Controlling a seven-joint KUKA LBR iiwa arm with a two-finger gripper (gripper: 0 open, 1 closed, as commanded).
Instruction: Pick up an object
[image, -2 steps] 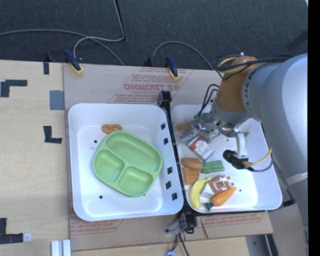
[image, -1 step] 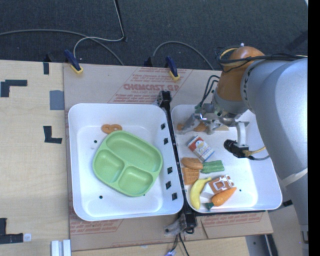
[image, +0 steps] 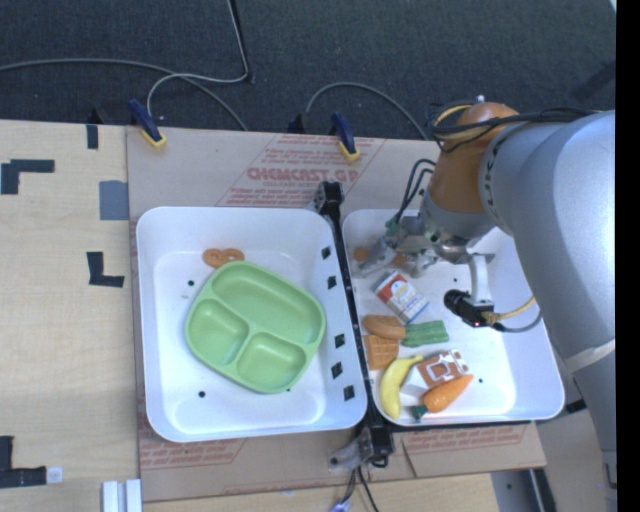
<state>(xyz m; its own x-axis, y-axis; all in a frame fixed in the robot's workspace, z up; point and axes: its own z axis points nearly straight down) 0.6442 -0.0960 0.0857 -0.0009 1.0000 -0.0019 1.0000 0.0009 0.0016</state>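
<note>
Faintly, red print reading "CHEMCAST" marks the cardboard (image: 290, 170) at twelve o'clock. Gripper (image: 400, 250) hangs low in the right bin (image: 530, 390); its opening cannot be told. A small carton (image: 399, 296) lies just beside it at six o'clock, then bread (image: 382, 326), banana (image: 393, 383), carrot (image: 447, 392).
</note>
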